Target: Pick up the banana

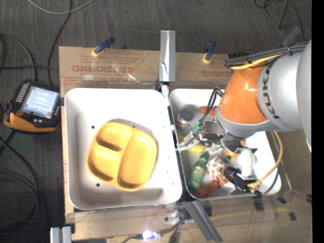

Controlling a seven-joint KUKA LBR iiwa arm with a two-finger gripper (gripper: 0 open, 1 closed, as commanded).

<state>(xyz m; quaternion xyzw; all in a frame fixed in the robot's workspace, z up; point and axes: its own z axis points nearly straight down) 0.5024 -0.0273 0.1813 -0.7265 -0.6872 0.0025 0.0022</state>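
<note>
I read KUKA on the grey arm (pixel 283 92) and faint red print on the cardboard (pixel 101 67) behind the bins. The gripper (pixel 198 137) hangs low in the right bin (pixel 268 186), near the divider; whether it grips anything I cannot tell. A bit of yellow beside it may be the banana (pixel 196 148). A green bottle (pixel 198 169) crowds that spot. The left bin (pixel 76 186) holds a yellow tray (pixel 123 156), with room around it.
</note>
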